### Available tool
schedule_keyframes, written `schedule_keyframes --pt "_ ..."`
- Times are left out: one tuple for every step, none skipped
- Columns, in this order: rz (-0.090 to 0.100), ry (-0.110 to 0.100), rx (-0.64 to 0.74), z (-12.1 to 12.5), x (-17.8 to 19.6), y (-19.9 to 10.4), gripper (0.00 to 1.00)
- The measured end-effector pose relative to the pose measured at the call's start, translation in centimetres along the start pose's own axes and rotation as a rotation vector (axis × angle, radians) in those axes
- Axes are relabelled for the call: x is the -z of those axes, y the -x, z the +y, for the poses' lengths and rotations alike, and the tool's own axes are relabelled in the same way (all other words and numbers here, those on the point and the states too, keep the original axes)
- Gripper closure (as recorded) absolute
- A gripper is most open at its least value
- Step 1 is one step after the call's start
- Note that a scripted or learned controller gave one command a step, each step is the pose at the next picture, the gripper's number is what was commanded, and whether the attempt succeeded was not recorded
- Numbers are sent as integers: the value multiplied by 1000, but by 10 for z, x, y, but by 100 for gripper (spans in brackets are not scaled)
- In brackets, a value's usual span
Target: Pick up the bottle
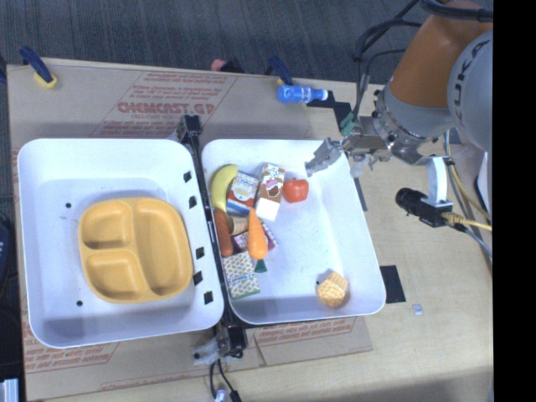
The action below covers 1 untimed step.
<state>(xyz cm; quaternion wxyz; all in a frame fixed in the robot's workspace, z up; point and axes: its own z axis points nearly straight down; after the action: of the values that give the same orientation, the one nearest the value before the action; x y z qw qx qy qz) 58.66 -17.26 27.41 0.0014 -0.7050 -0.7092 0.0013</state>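
Dark grey carpet is seen beyond a wooden bench [435, 308], on which a cardboard sheet [151, 99] is laid w/ two shallow white bins side by side. At the sheet's far corners, blue clamps [38, 67] are fixed.

L bin [42, 308]: a yellow divided tray [134, 248] w/ three compartments is set in the middle.

R bin [352, 249]: a cluster of toy food is piled along the left wall, incl. a banana [221, 184], small cartons [270, 181], a red tomato [295, 191] just right of the cartons, an orange carrot [256, 234] and a checked packet [240, 275] nearer the front. A corn piece [332, 289] lies apart, near the front right corner.

A small blue bottle [299, 94] is seen lying on its side outside both bins, on the cardboard just behind the R bin's far edge, well apart from the food pile.

The grey arm w/ orange band [431, 61] is reached in from the right. Its gripper [322, 159] is positioned over the R bin's far right corner, near the tomato but not touching it; nothing is seen between the fingers. Whether they are apart or together cannot be told at this angle.
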Motion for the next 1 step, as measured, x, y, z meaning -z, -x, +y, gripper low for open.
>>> schedule_keyframes --pt "1 -2 5 0 10 -1 100"
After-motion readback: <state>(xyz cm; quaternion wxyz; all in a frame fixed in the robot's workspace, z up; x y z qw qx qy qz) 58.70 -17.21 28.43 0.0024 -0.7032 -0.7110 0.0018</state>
